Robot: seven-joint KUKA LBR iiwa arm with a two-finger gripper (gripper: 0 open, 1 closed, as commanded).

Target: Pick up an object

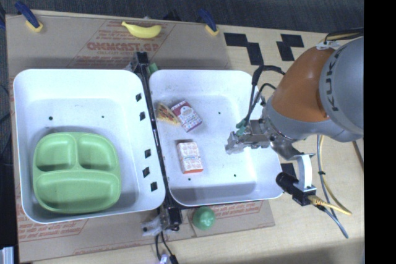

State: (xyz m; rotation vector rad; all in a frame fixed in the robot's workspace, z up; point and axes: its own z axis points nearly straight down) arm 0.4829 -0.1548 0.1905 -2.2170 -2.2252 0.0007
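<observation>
Robotics lab: KUKA arm (322,93) over 2 white bins (37,86) on cardboard-covered bench (111,40) (clamped corners).

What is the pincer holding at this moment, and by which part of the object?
Nothing is seen held. The pincer is over bare floor of the right white bin, apart from the small red-and-white carton.

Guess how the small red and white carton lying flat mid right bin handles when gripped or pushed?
The small red and white carton looks like a thin cardboard box: probably light and stiff but crushable. Lying flat on the right white bin floor, it should slide rather than roll or tip.
</observation>
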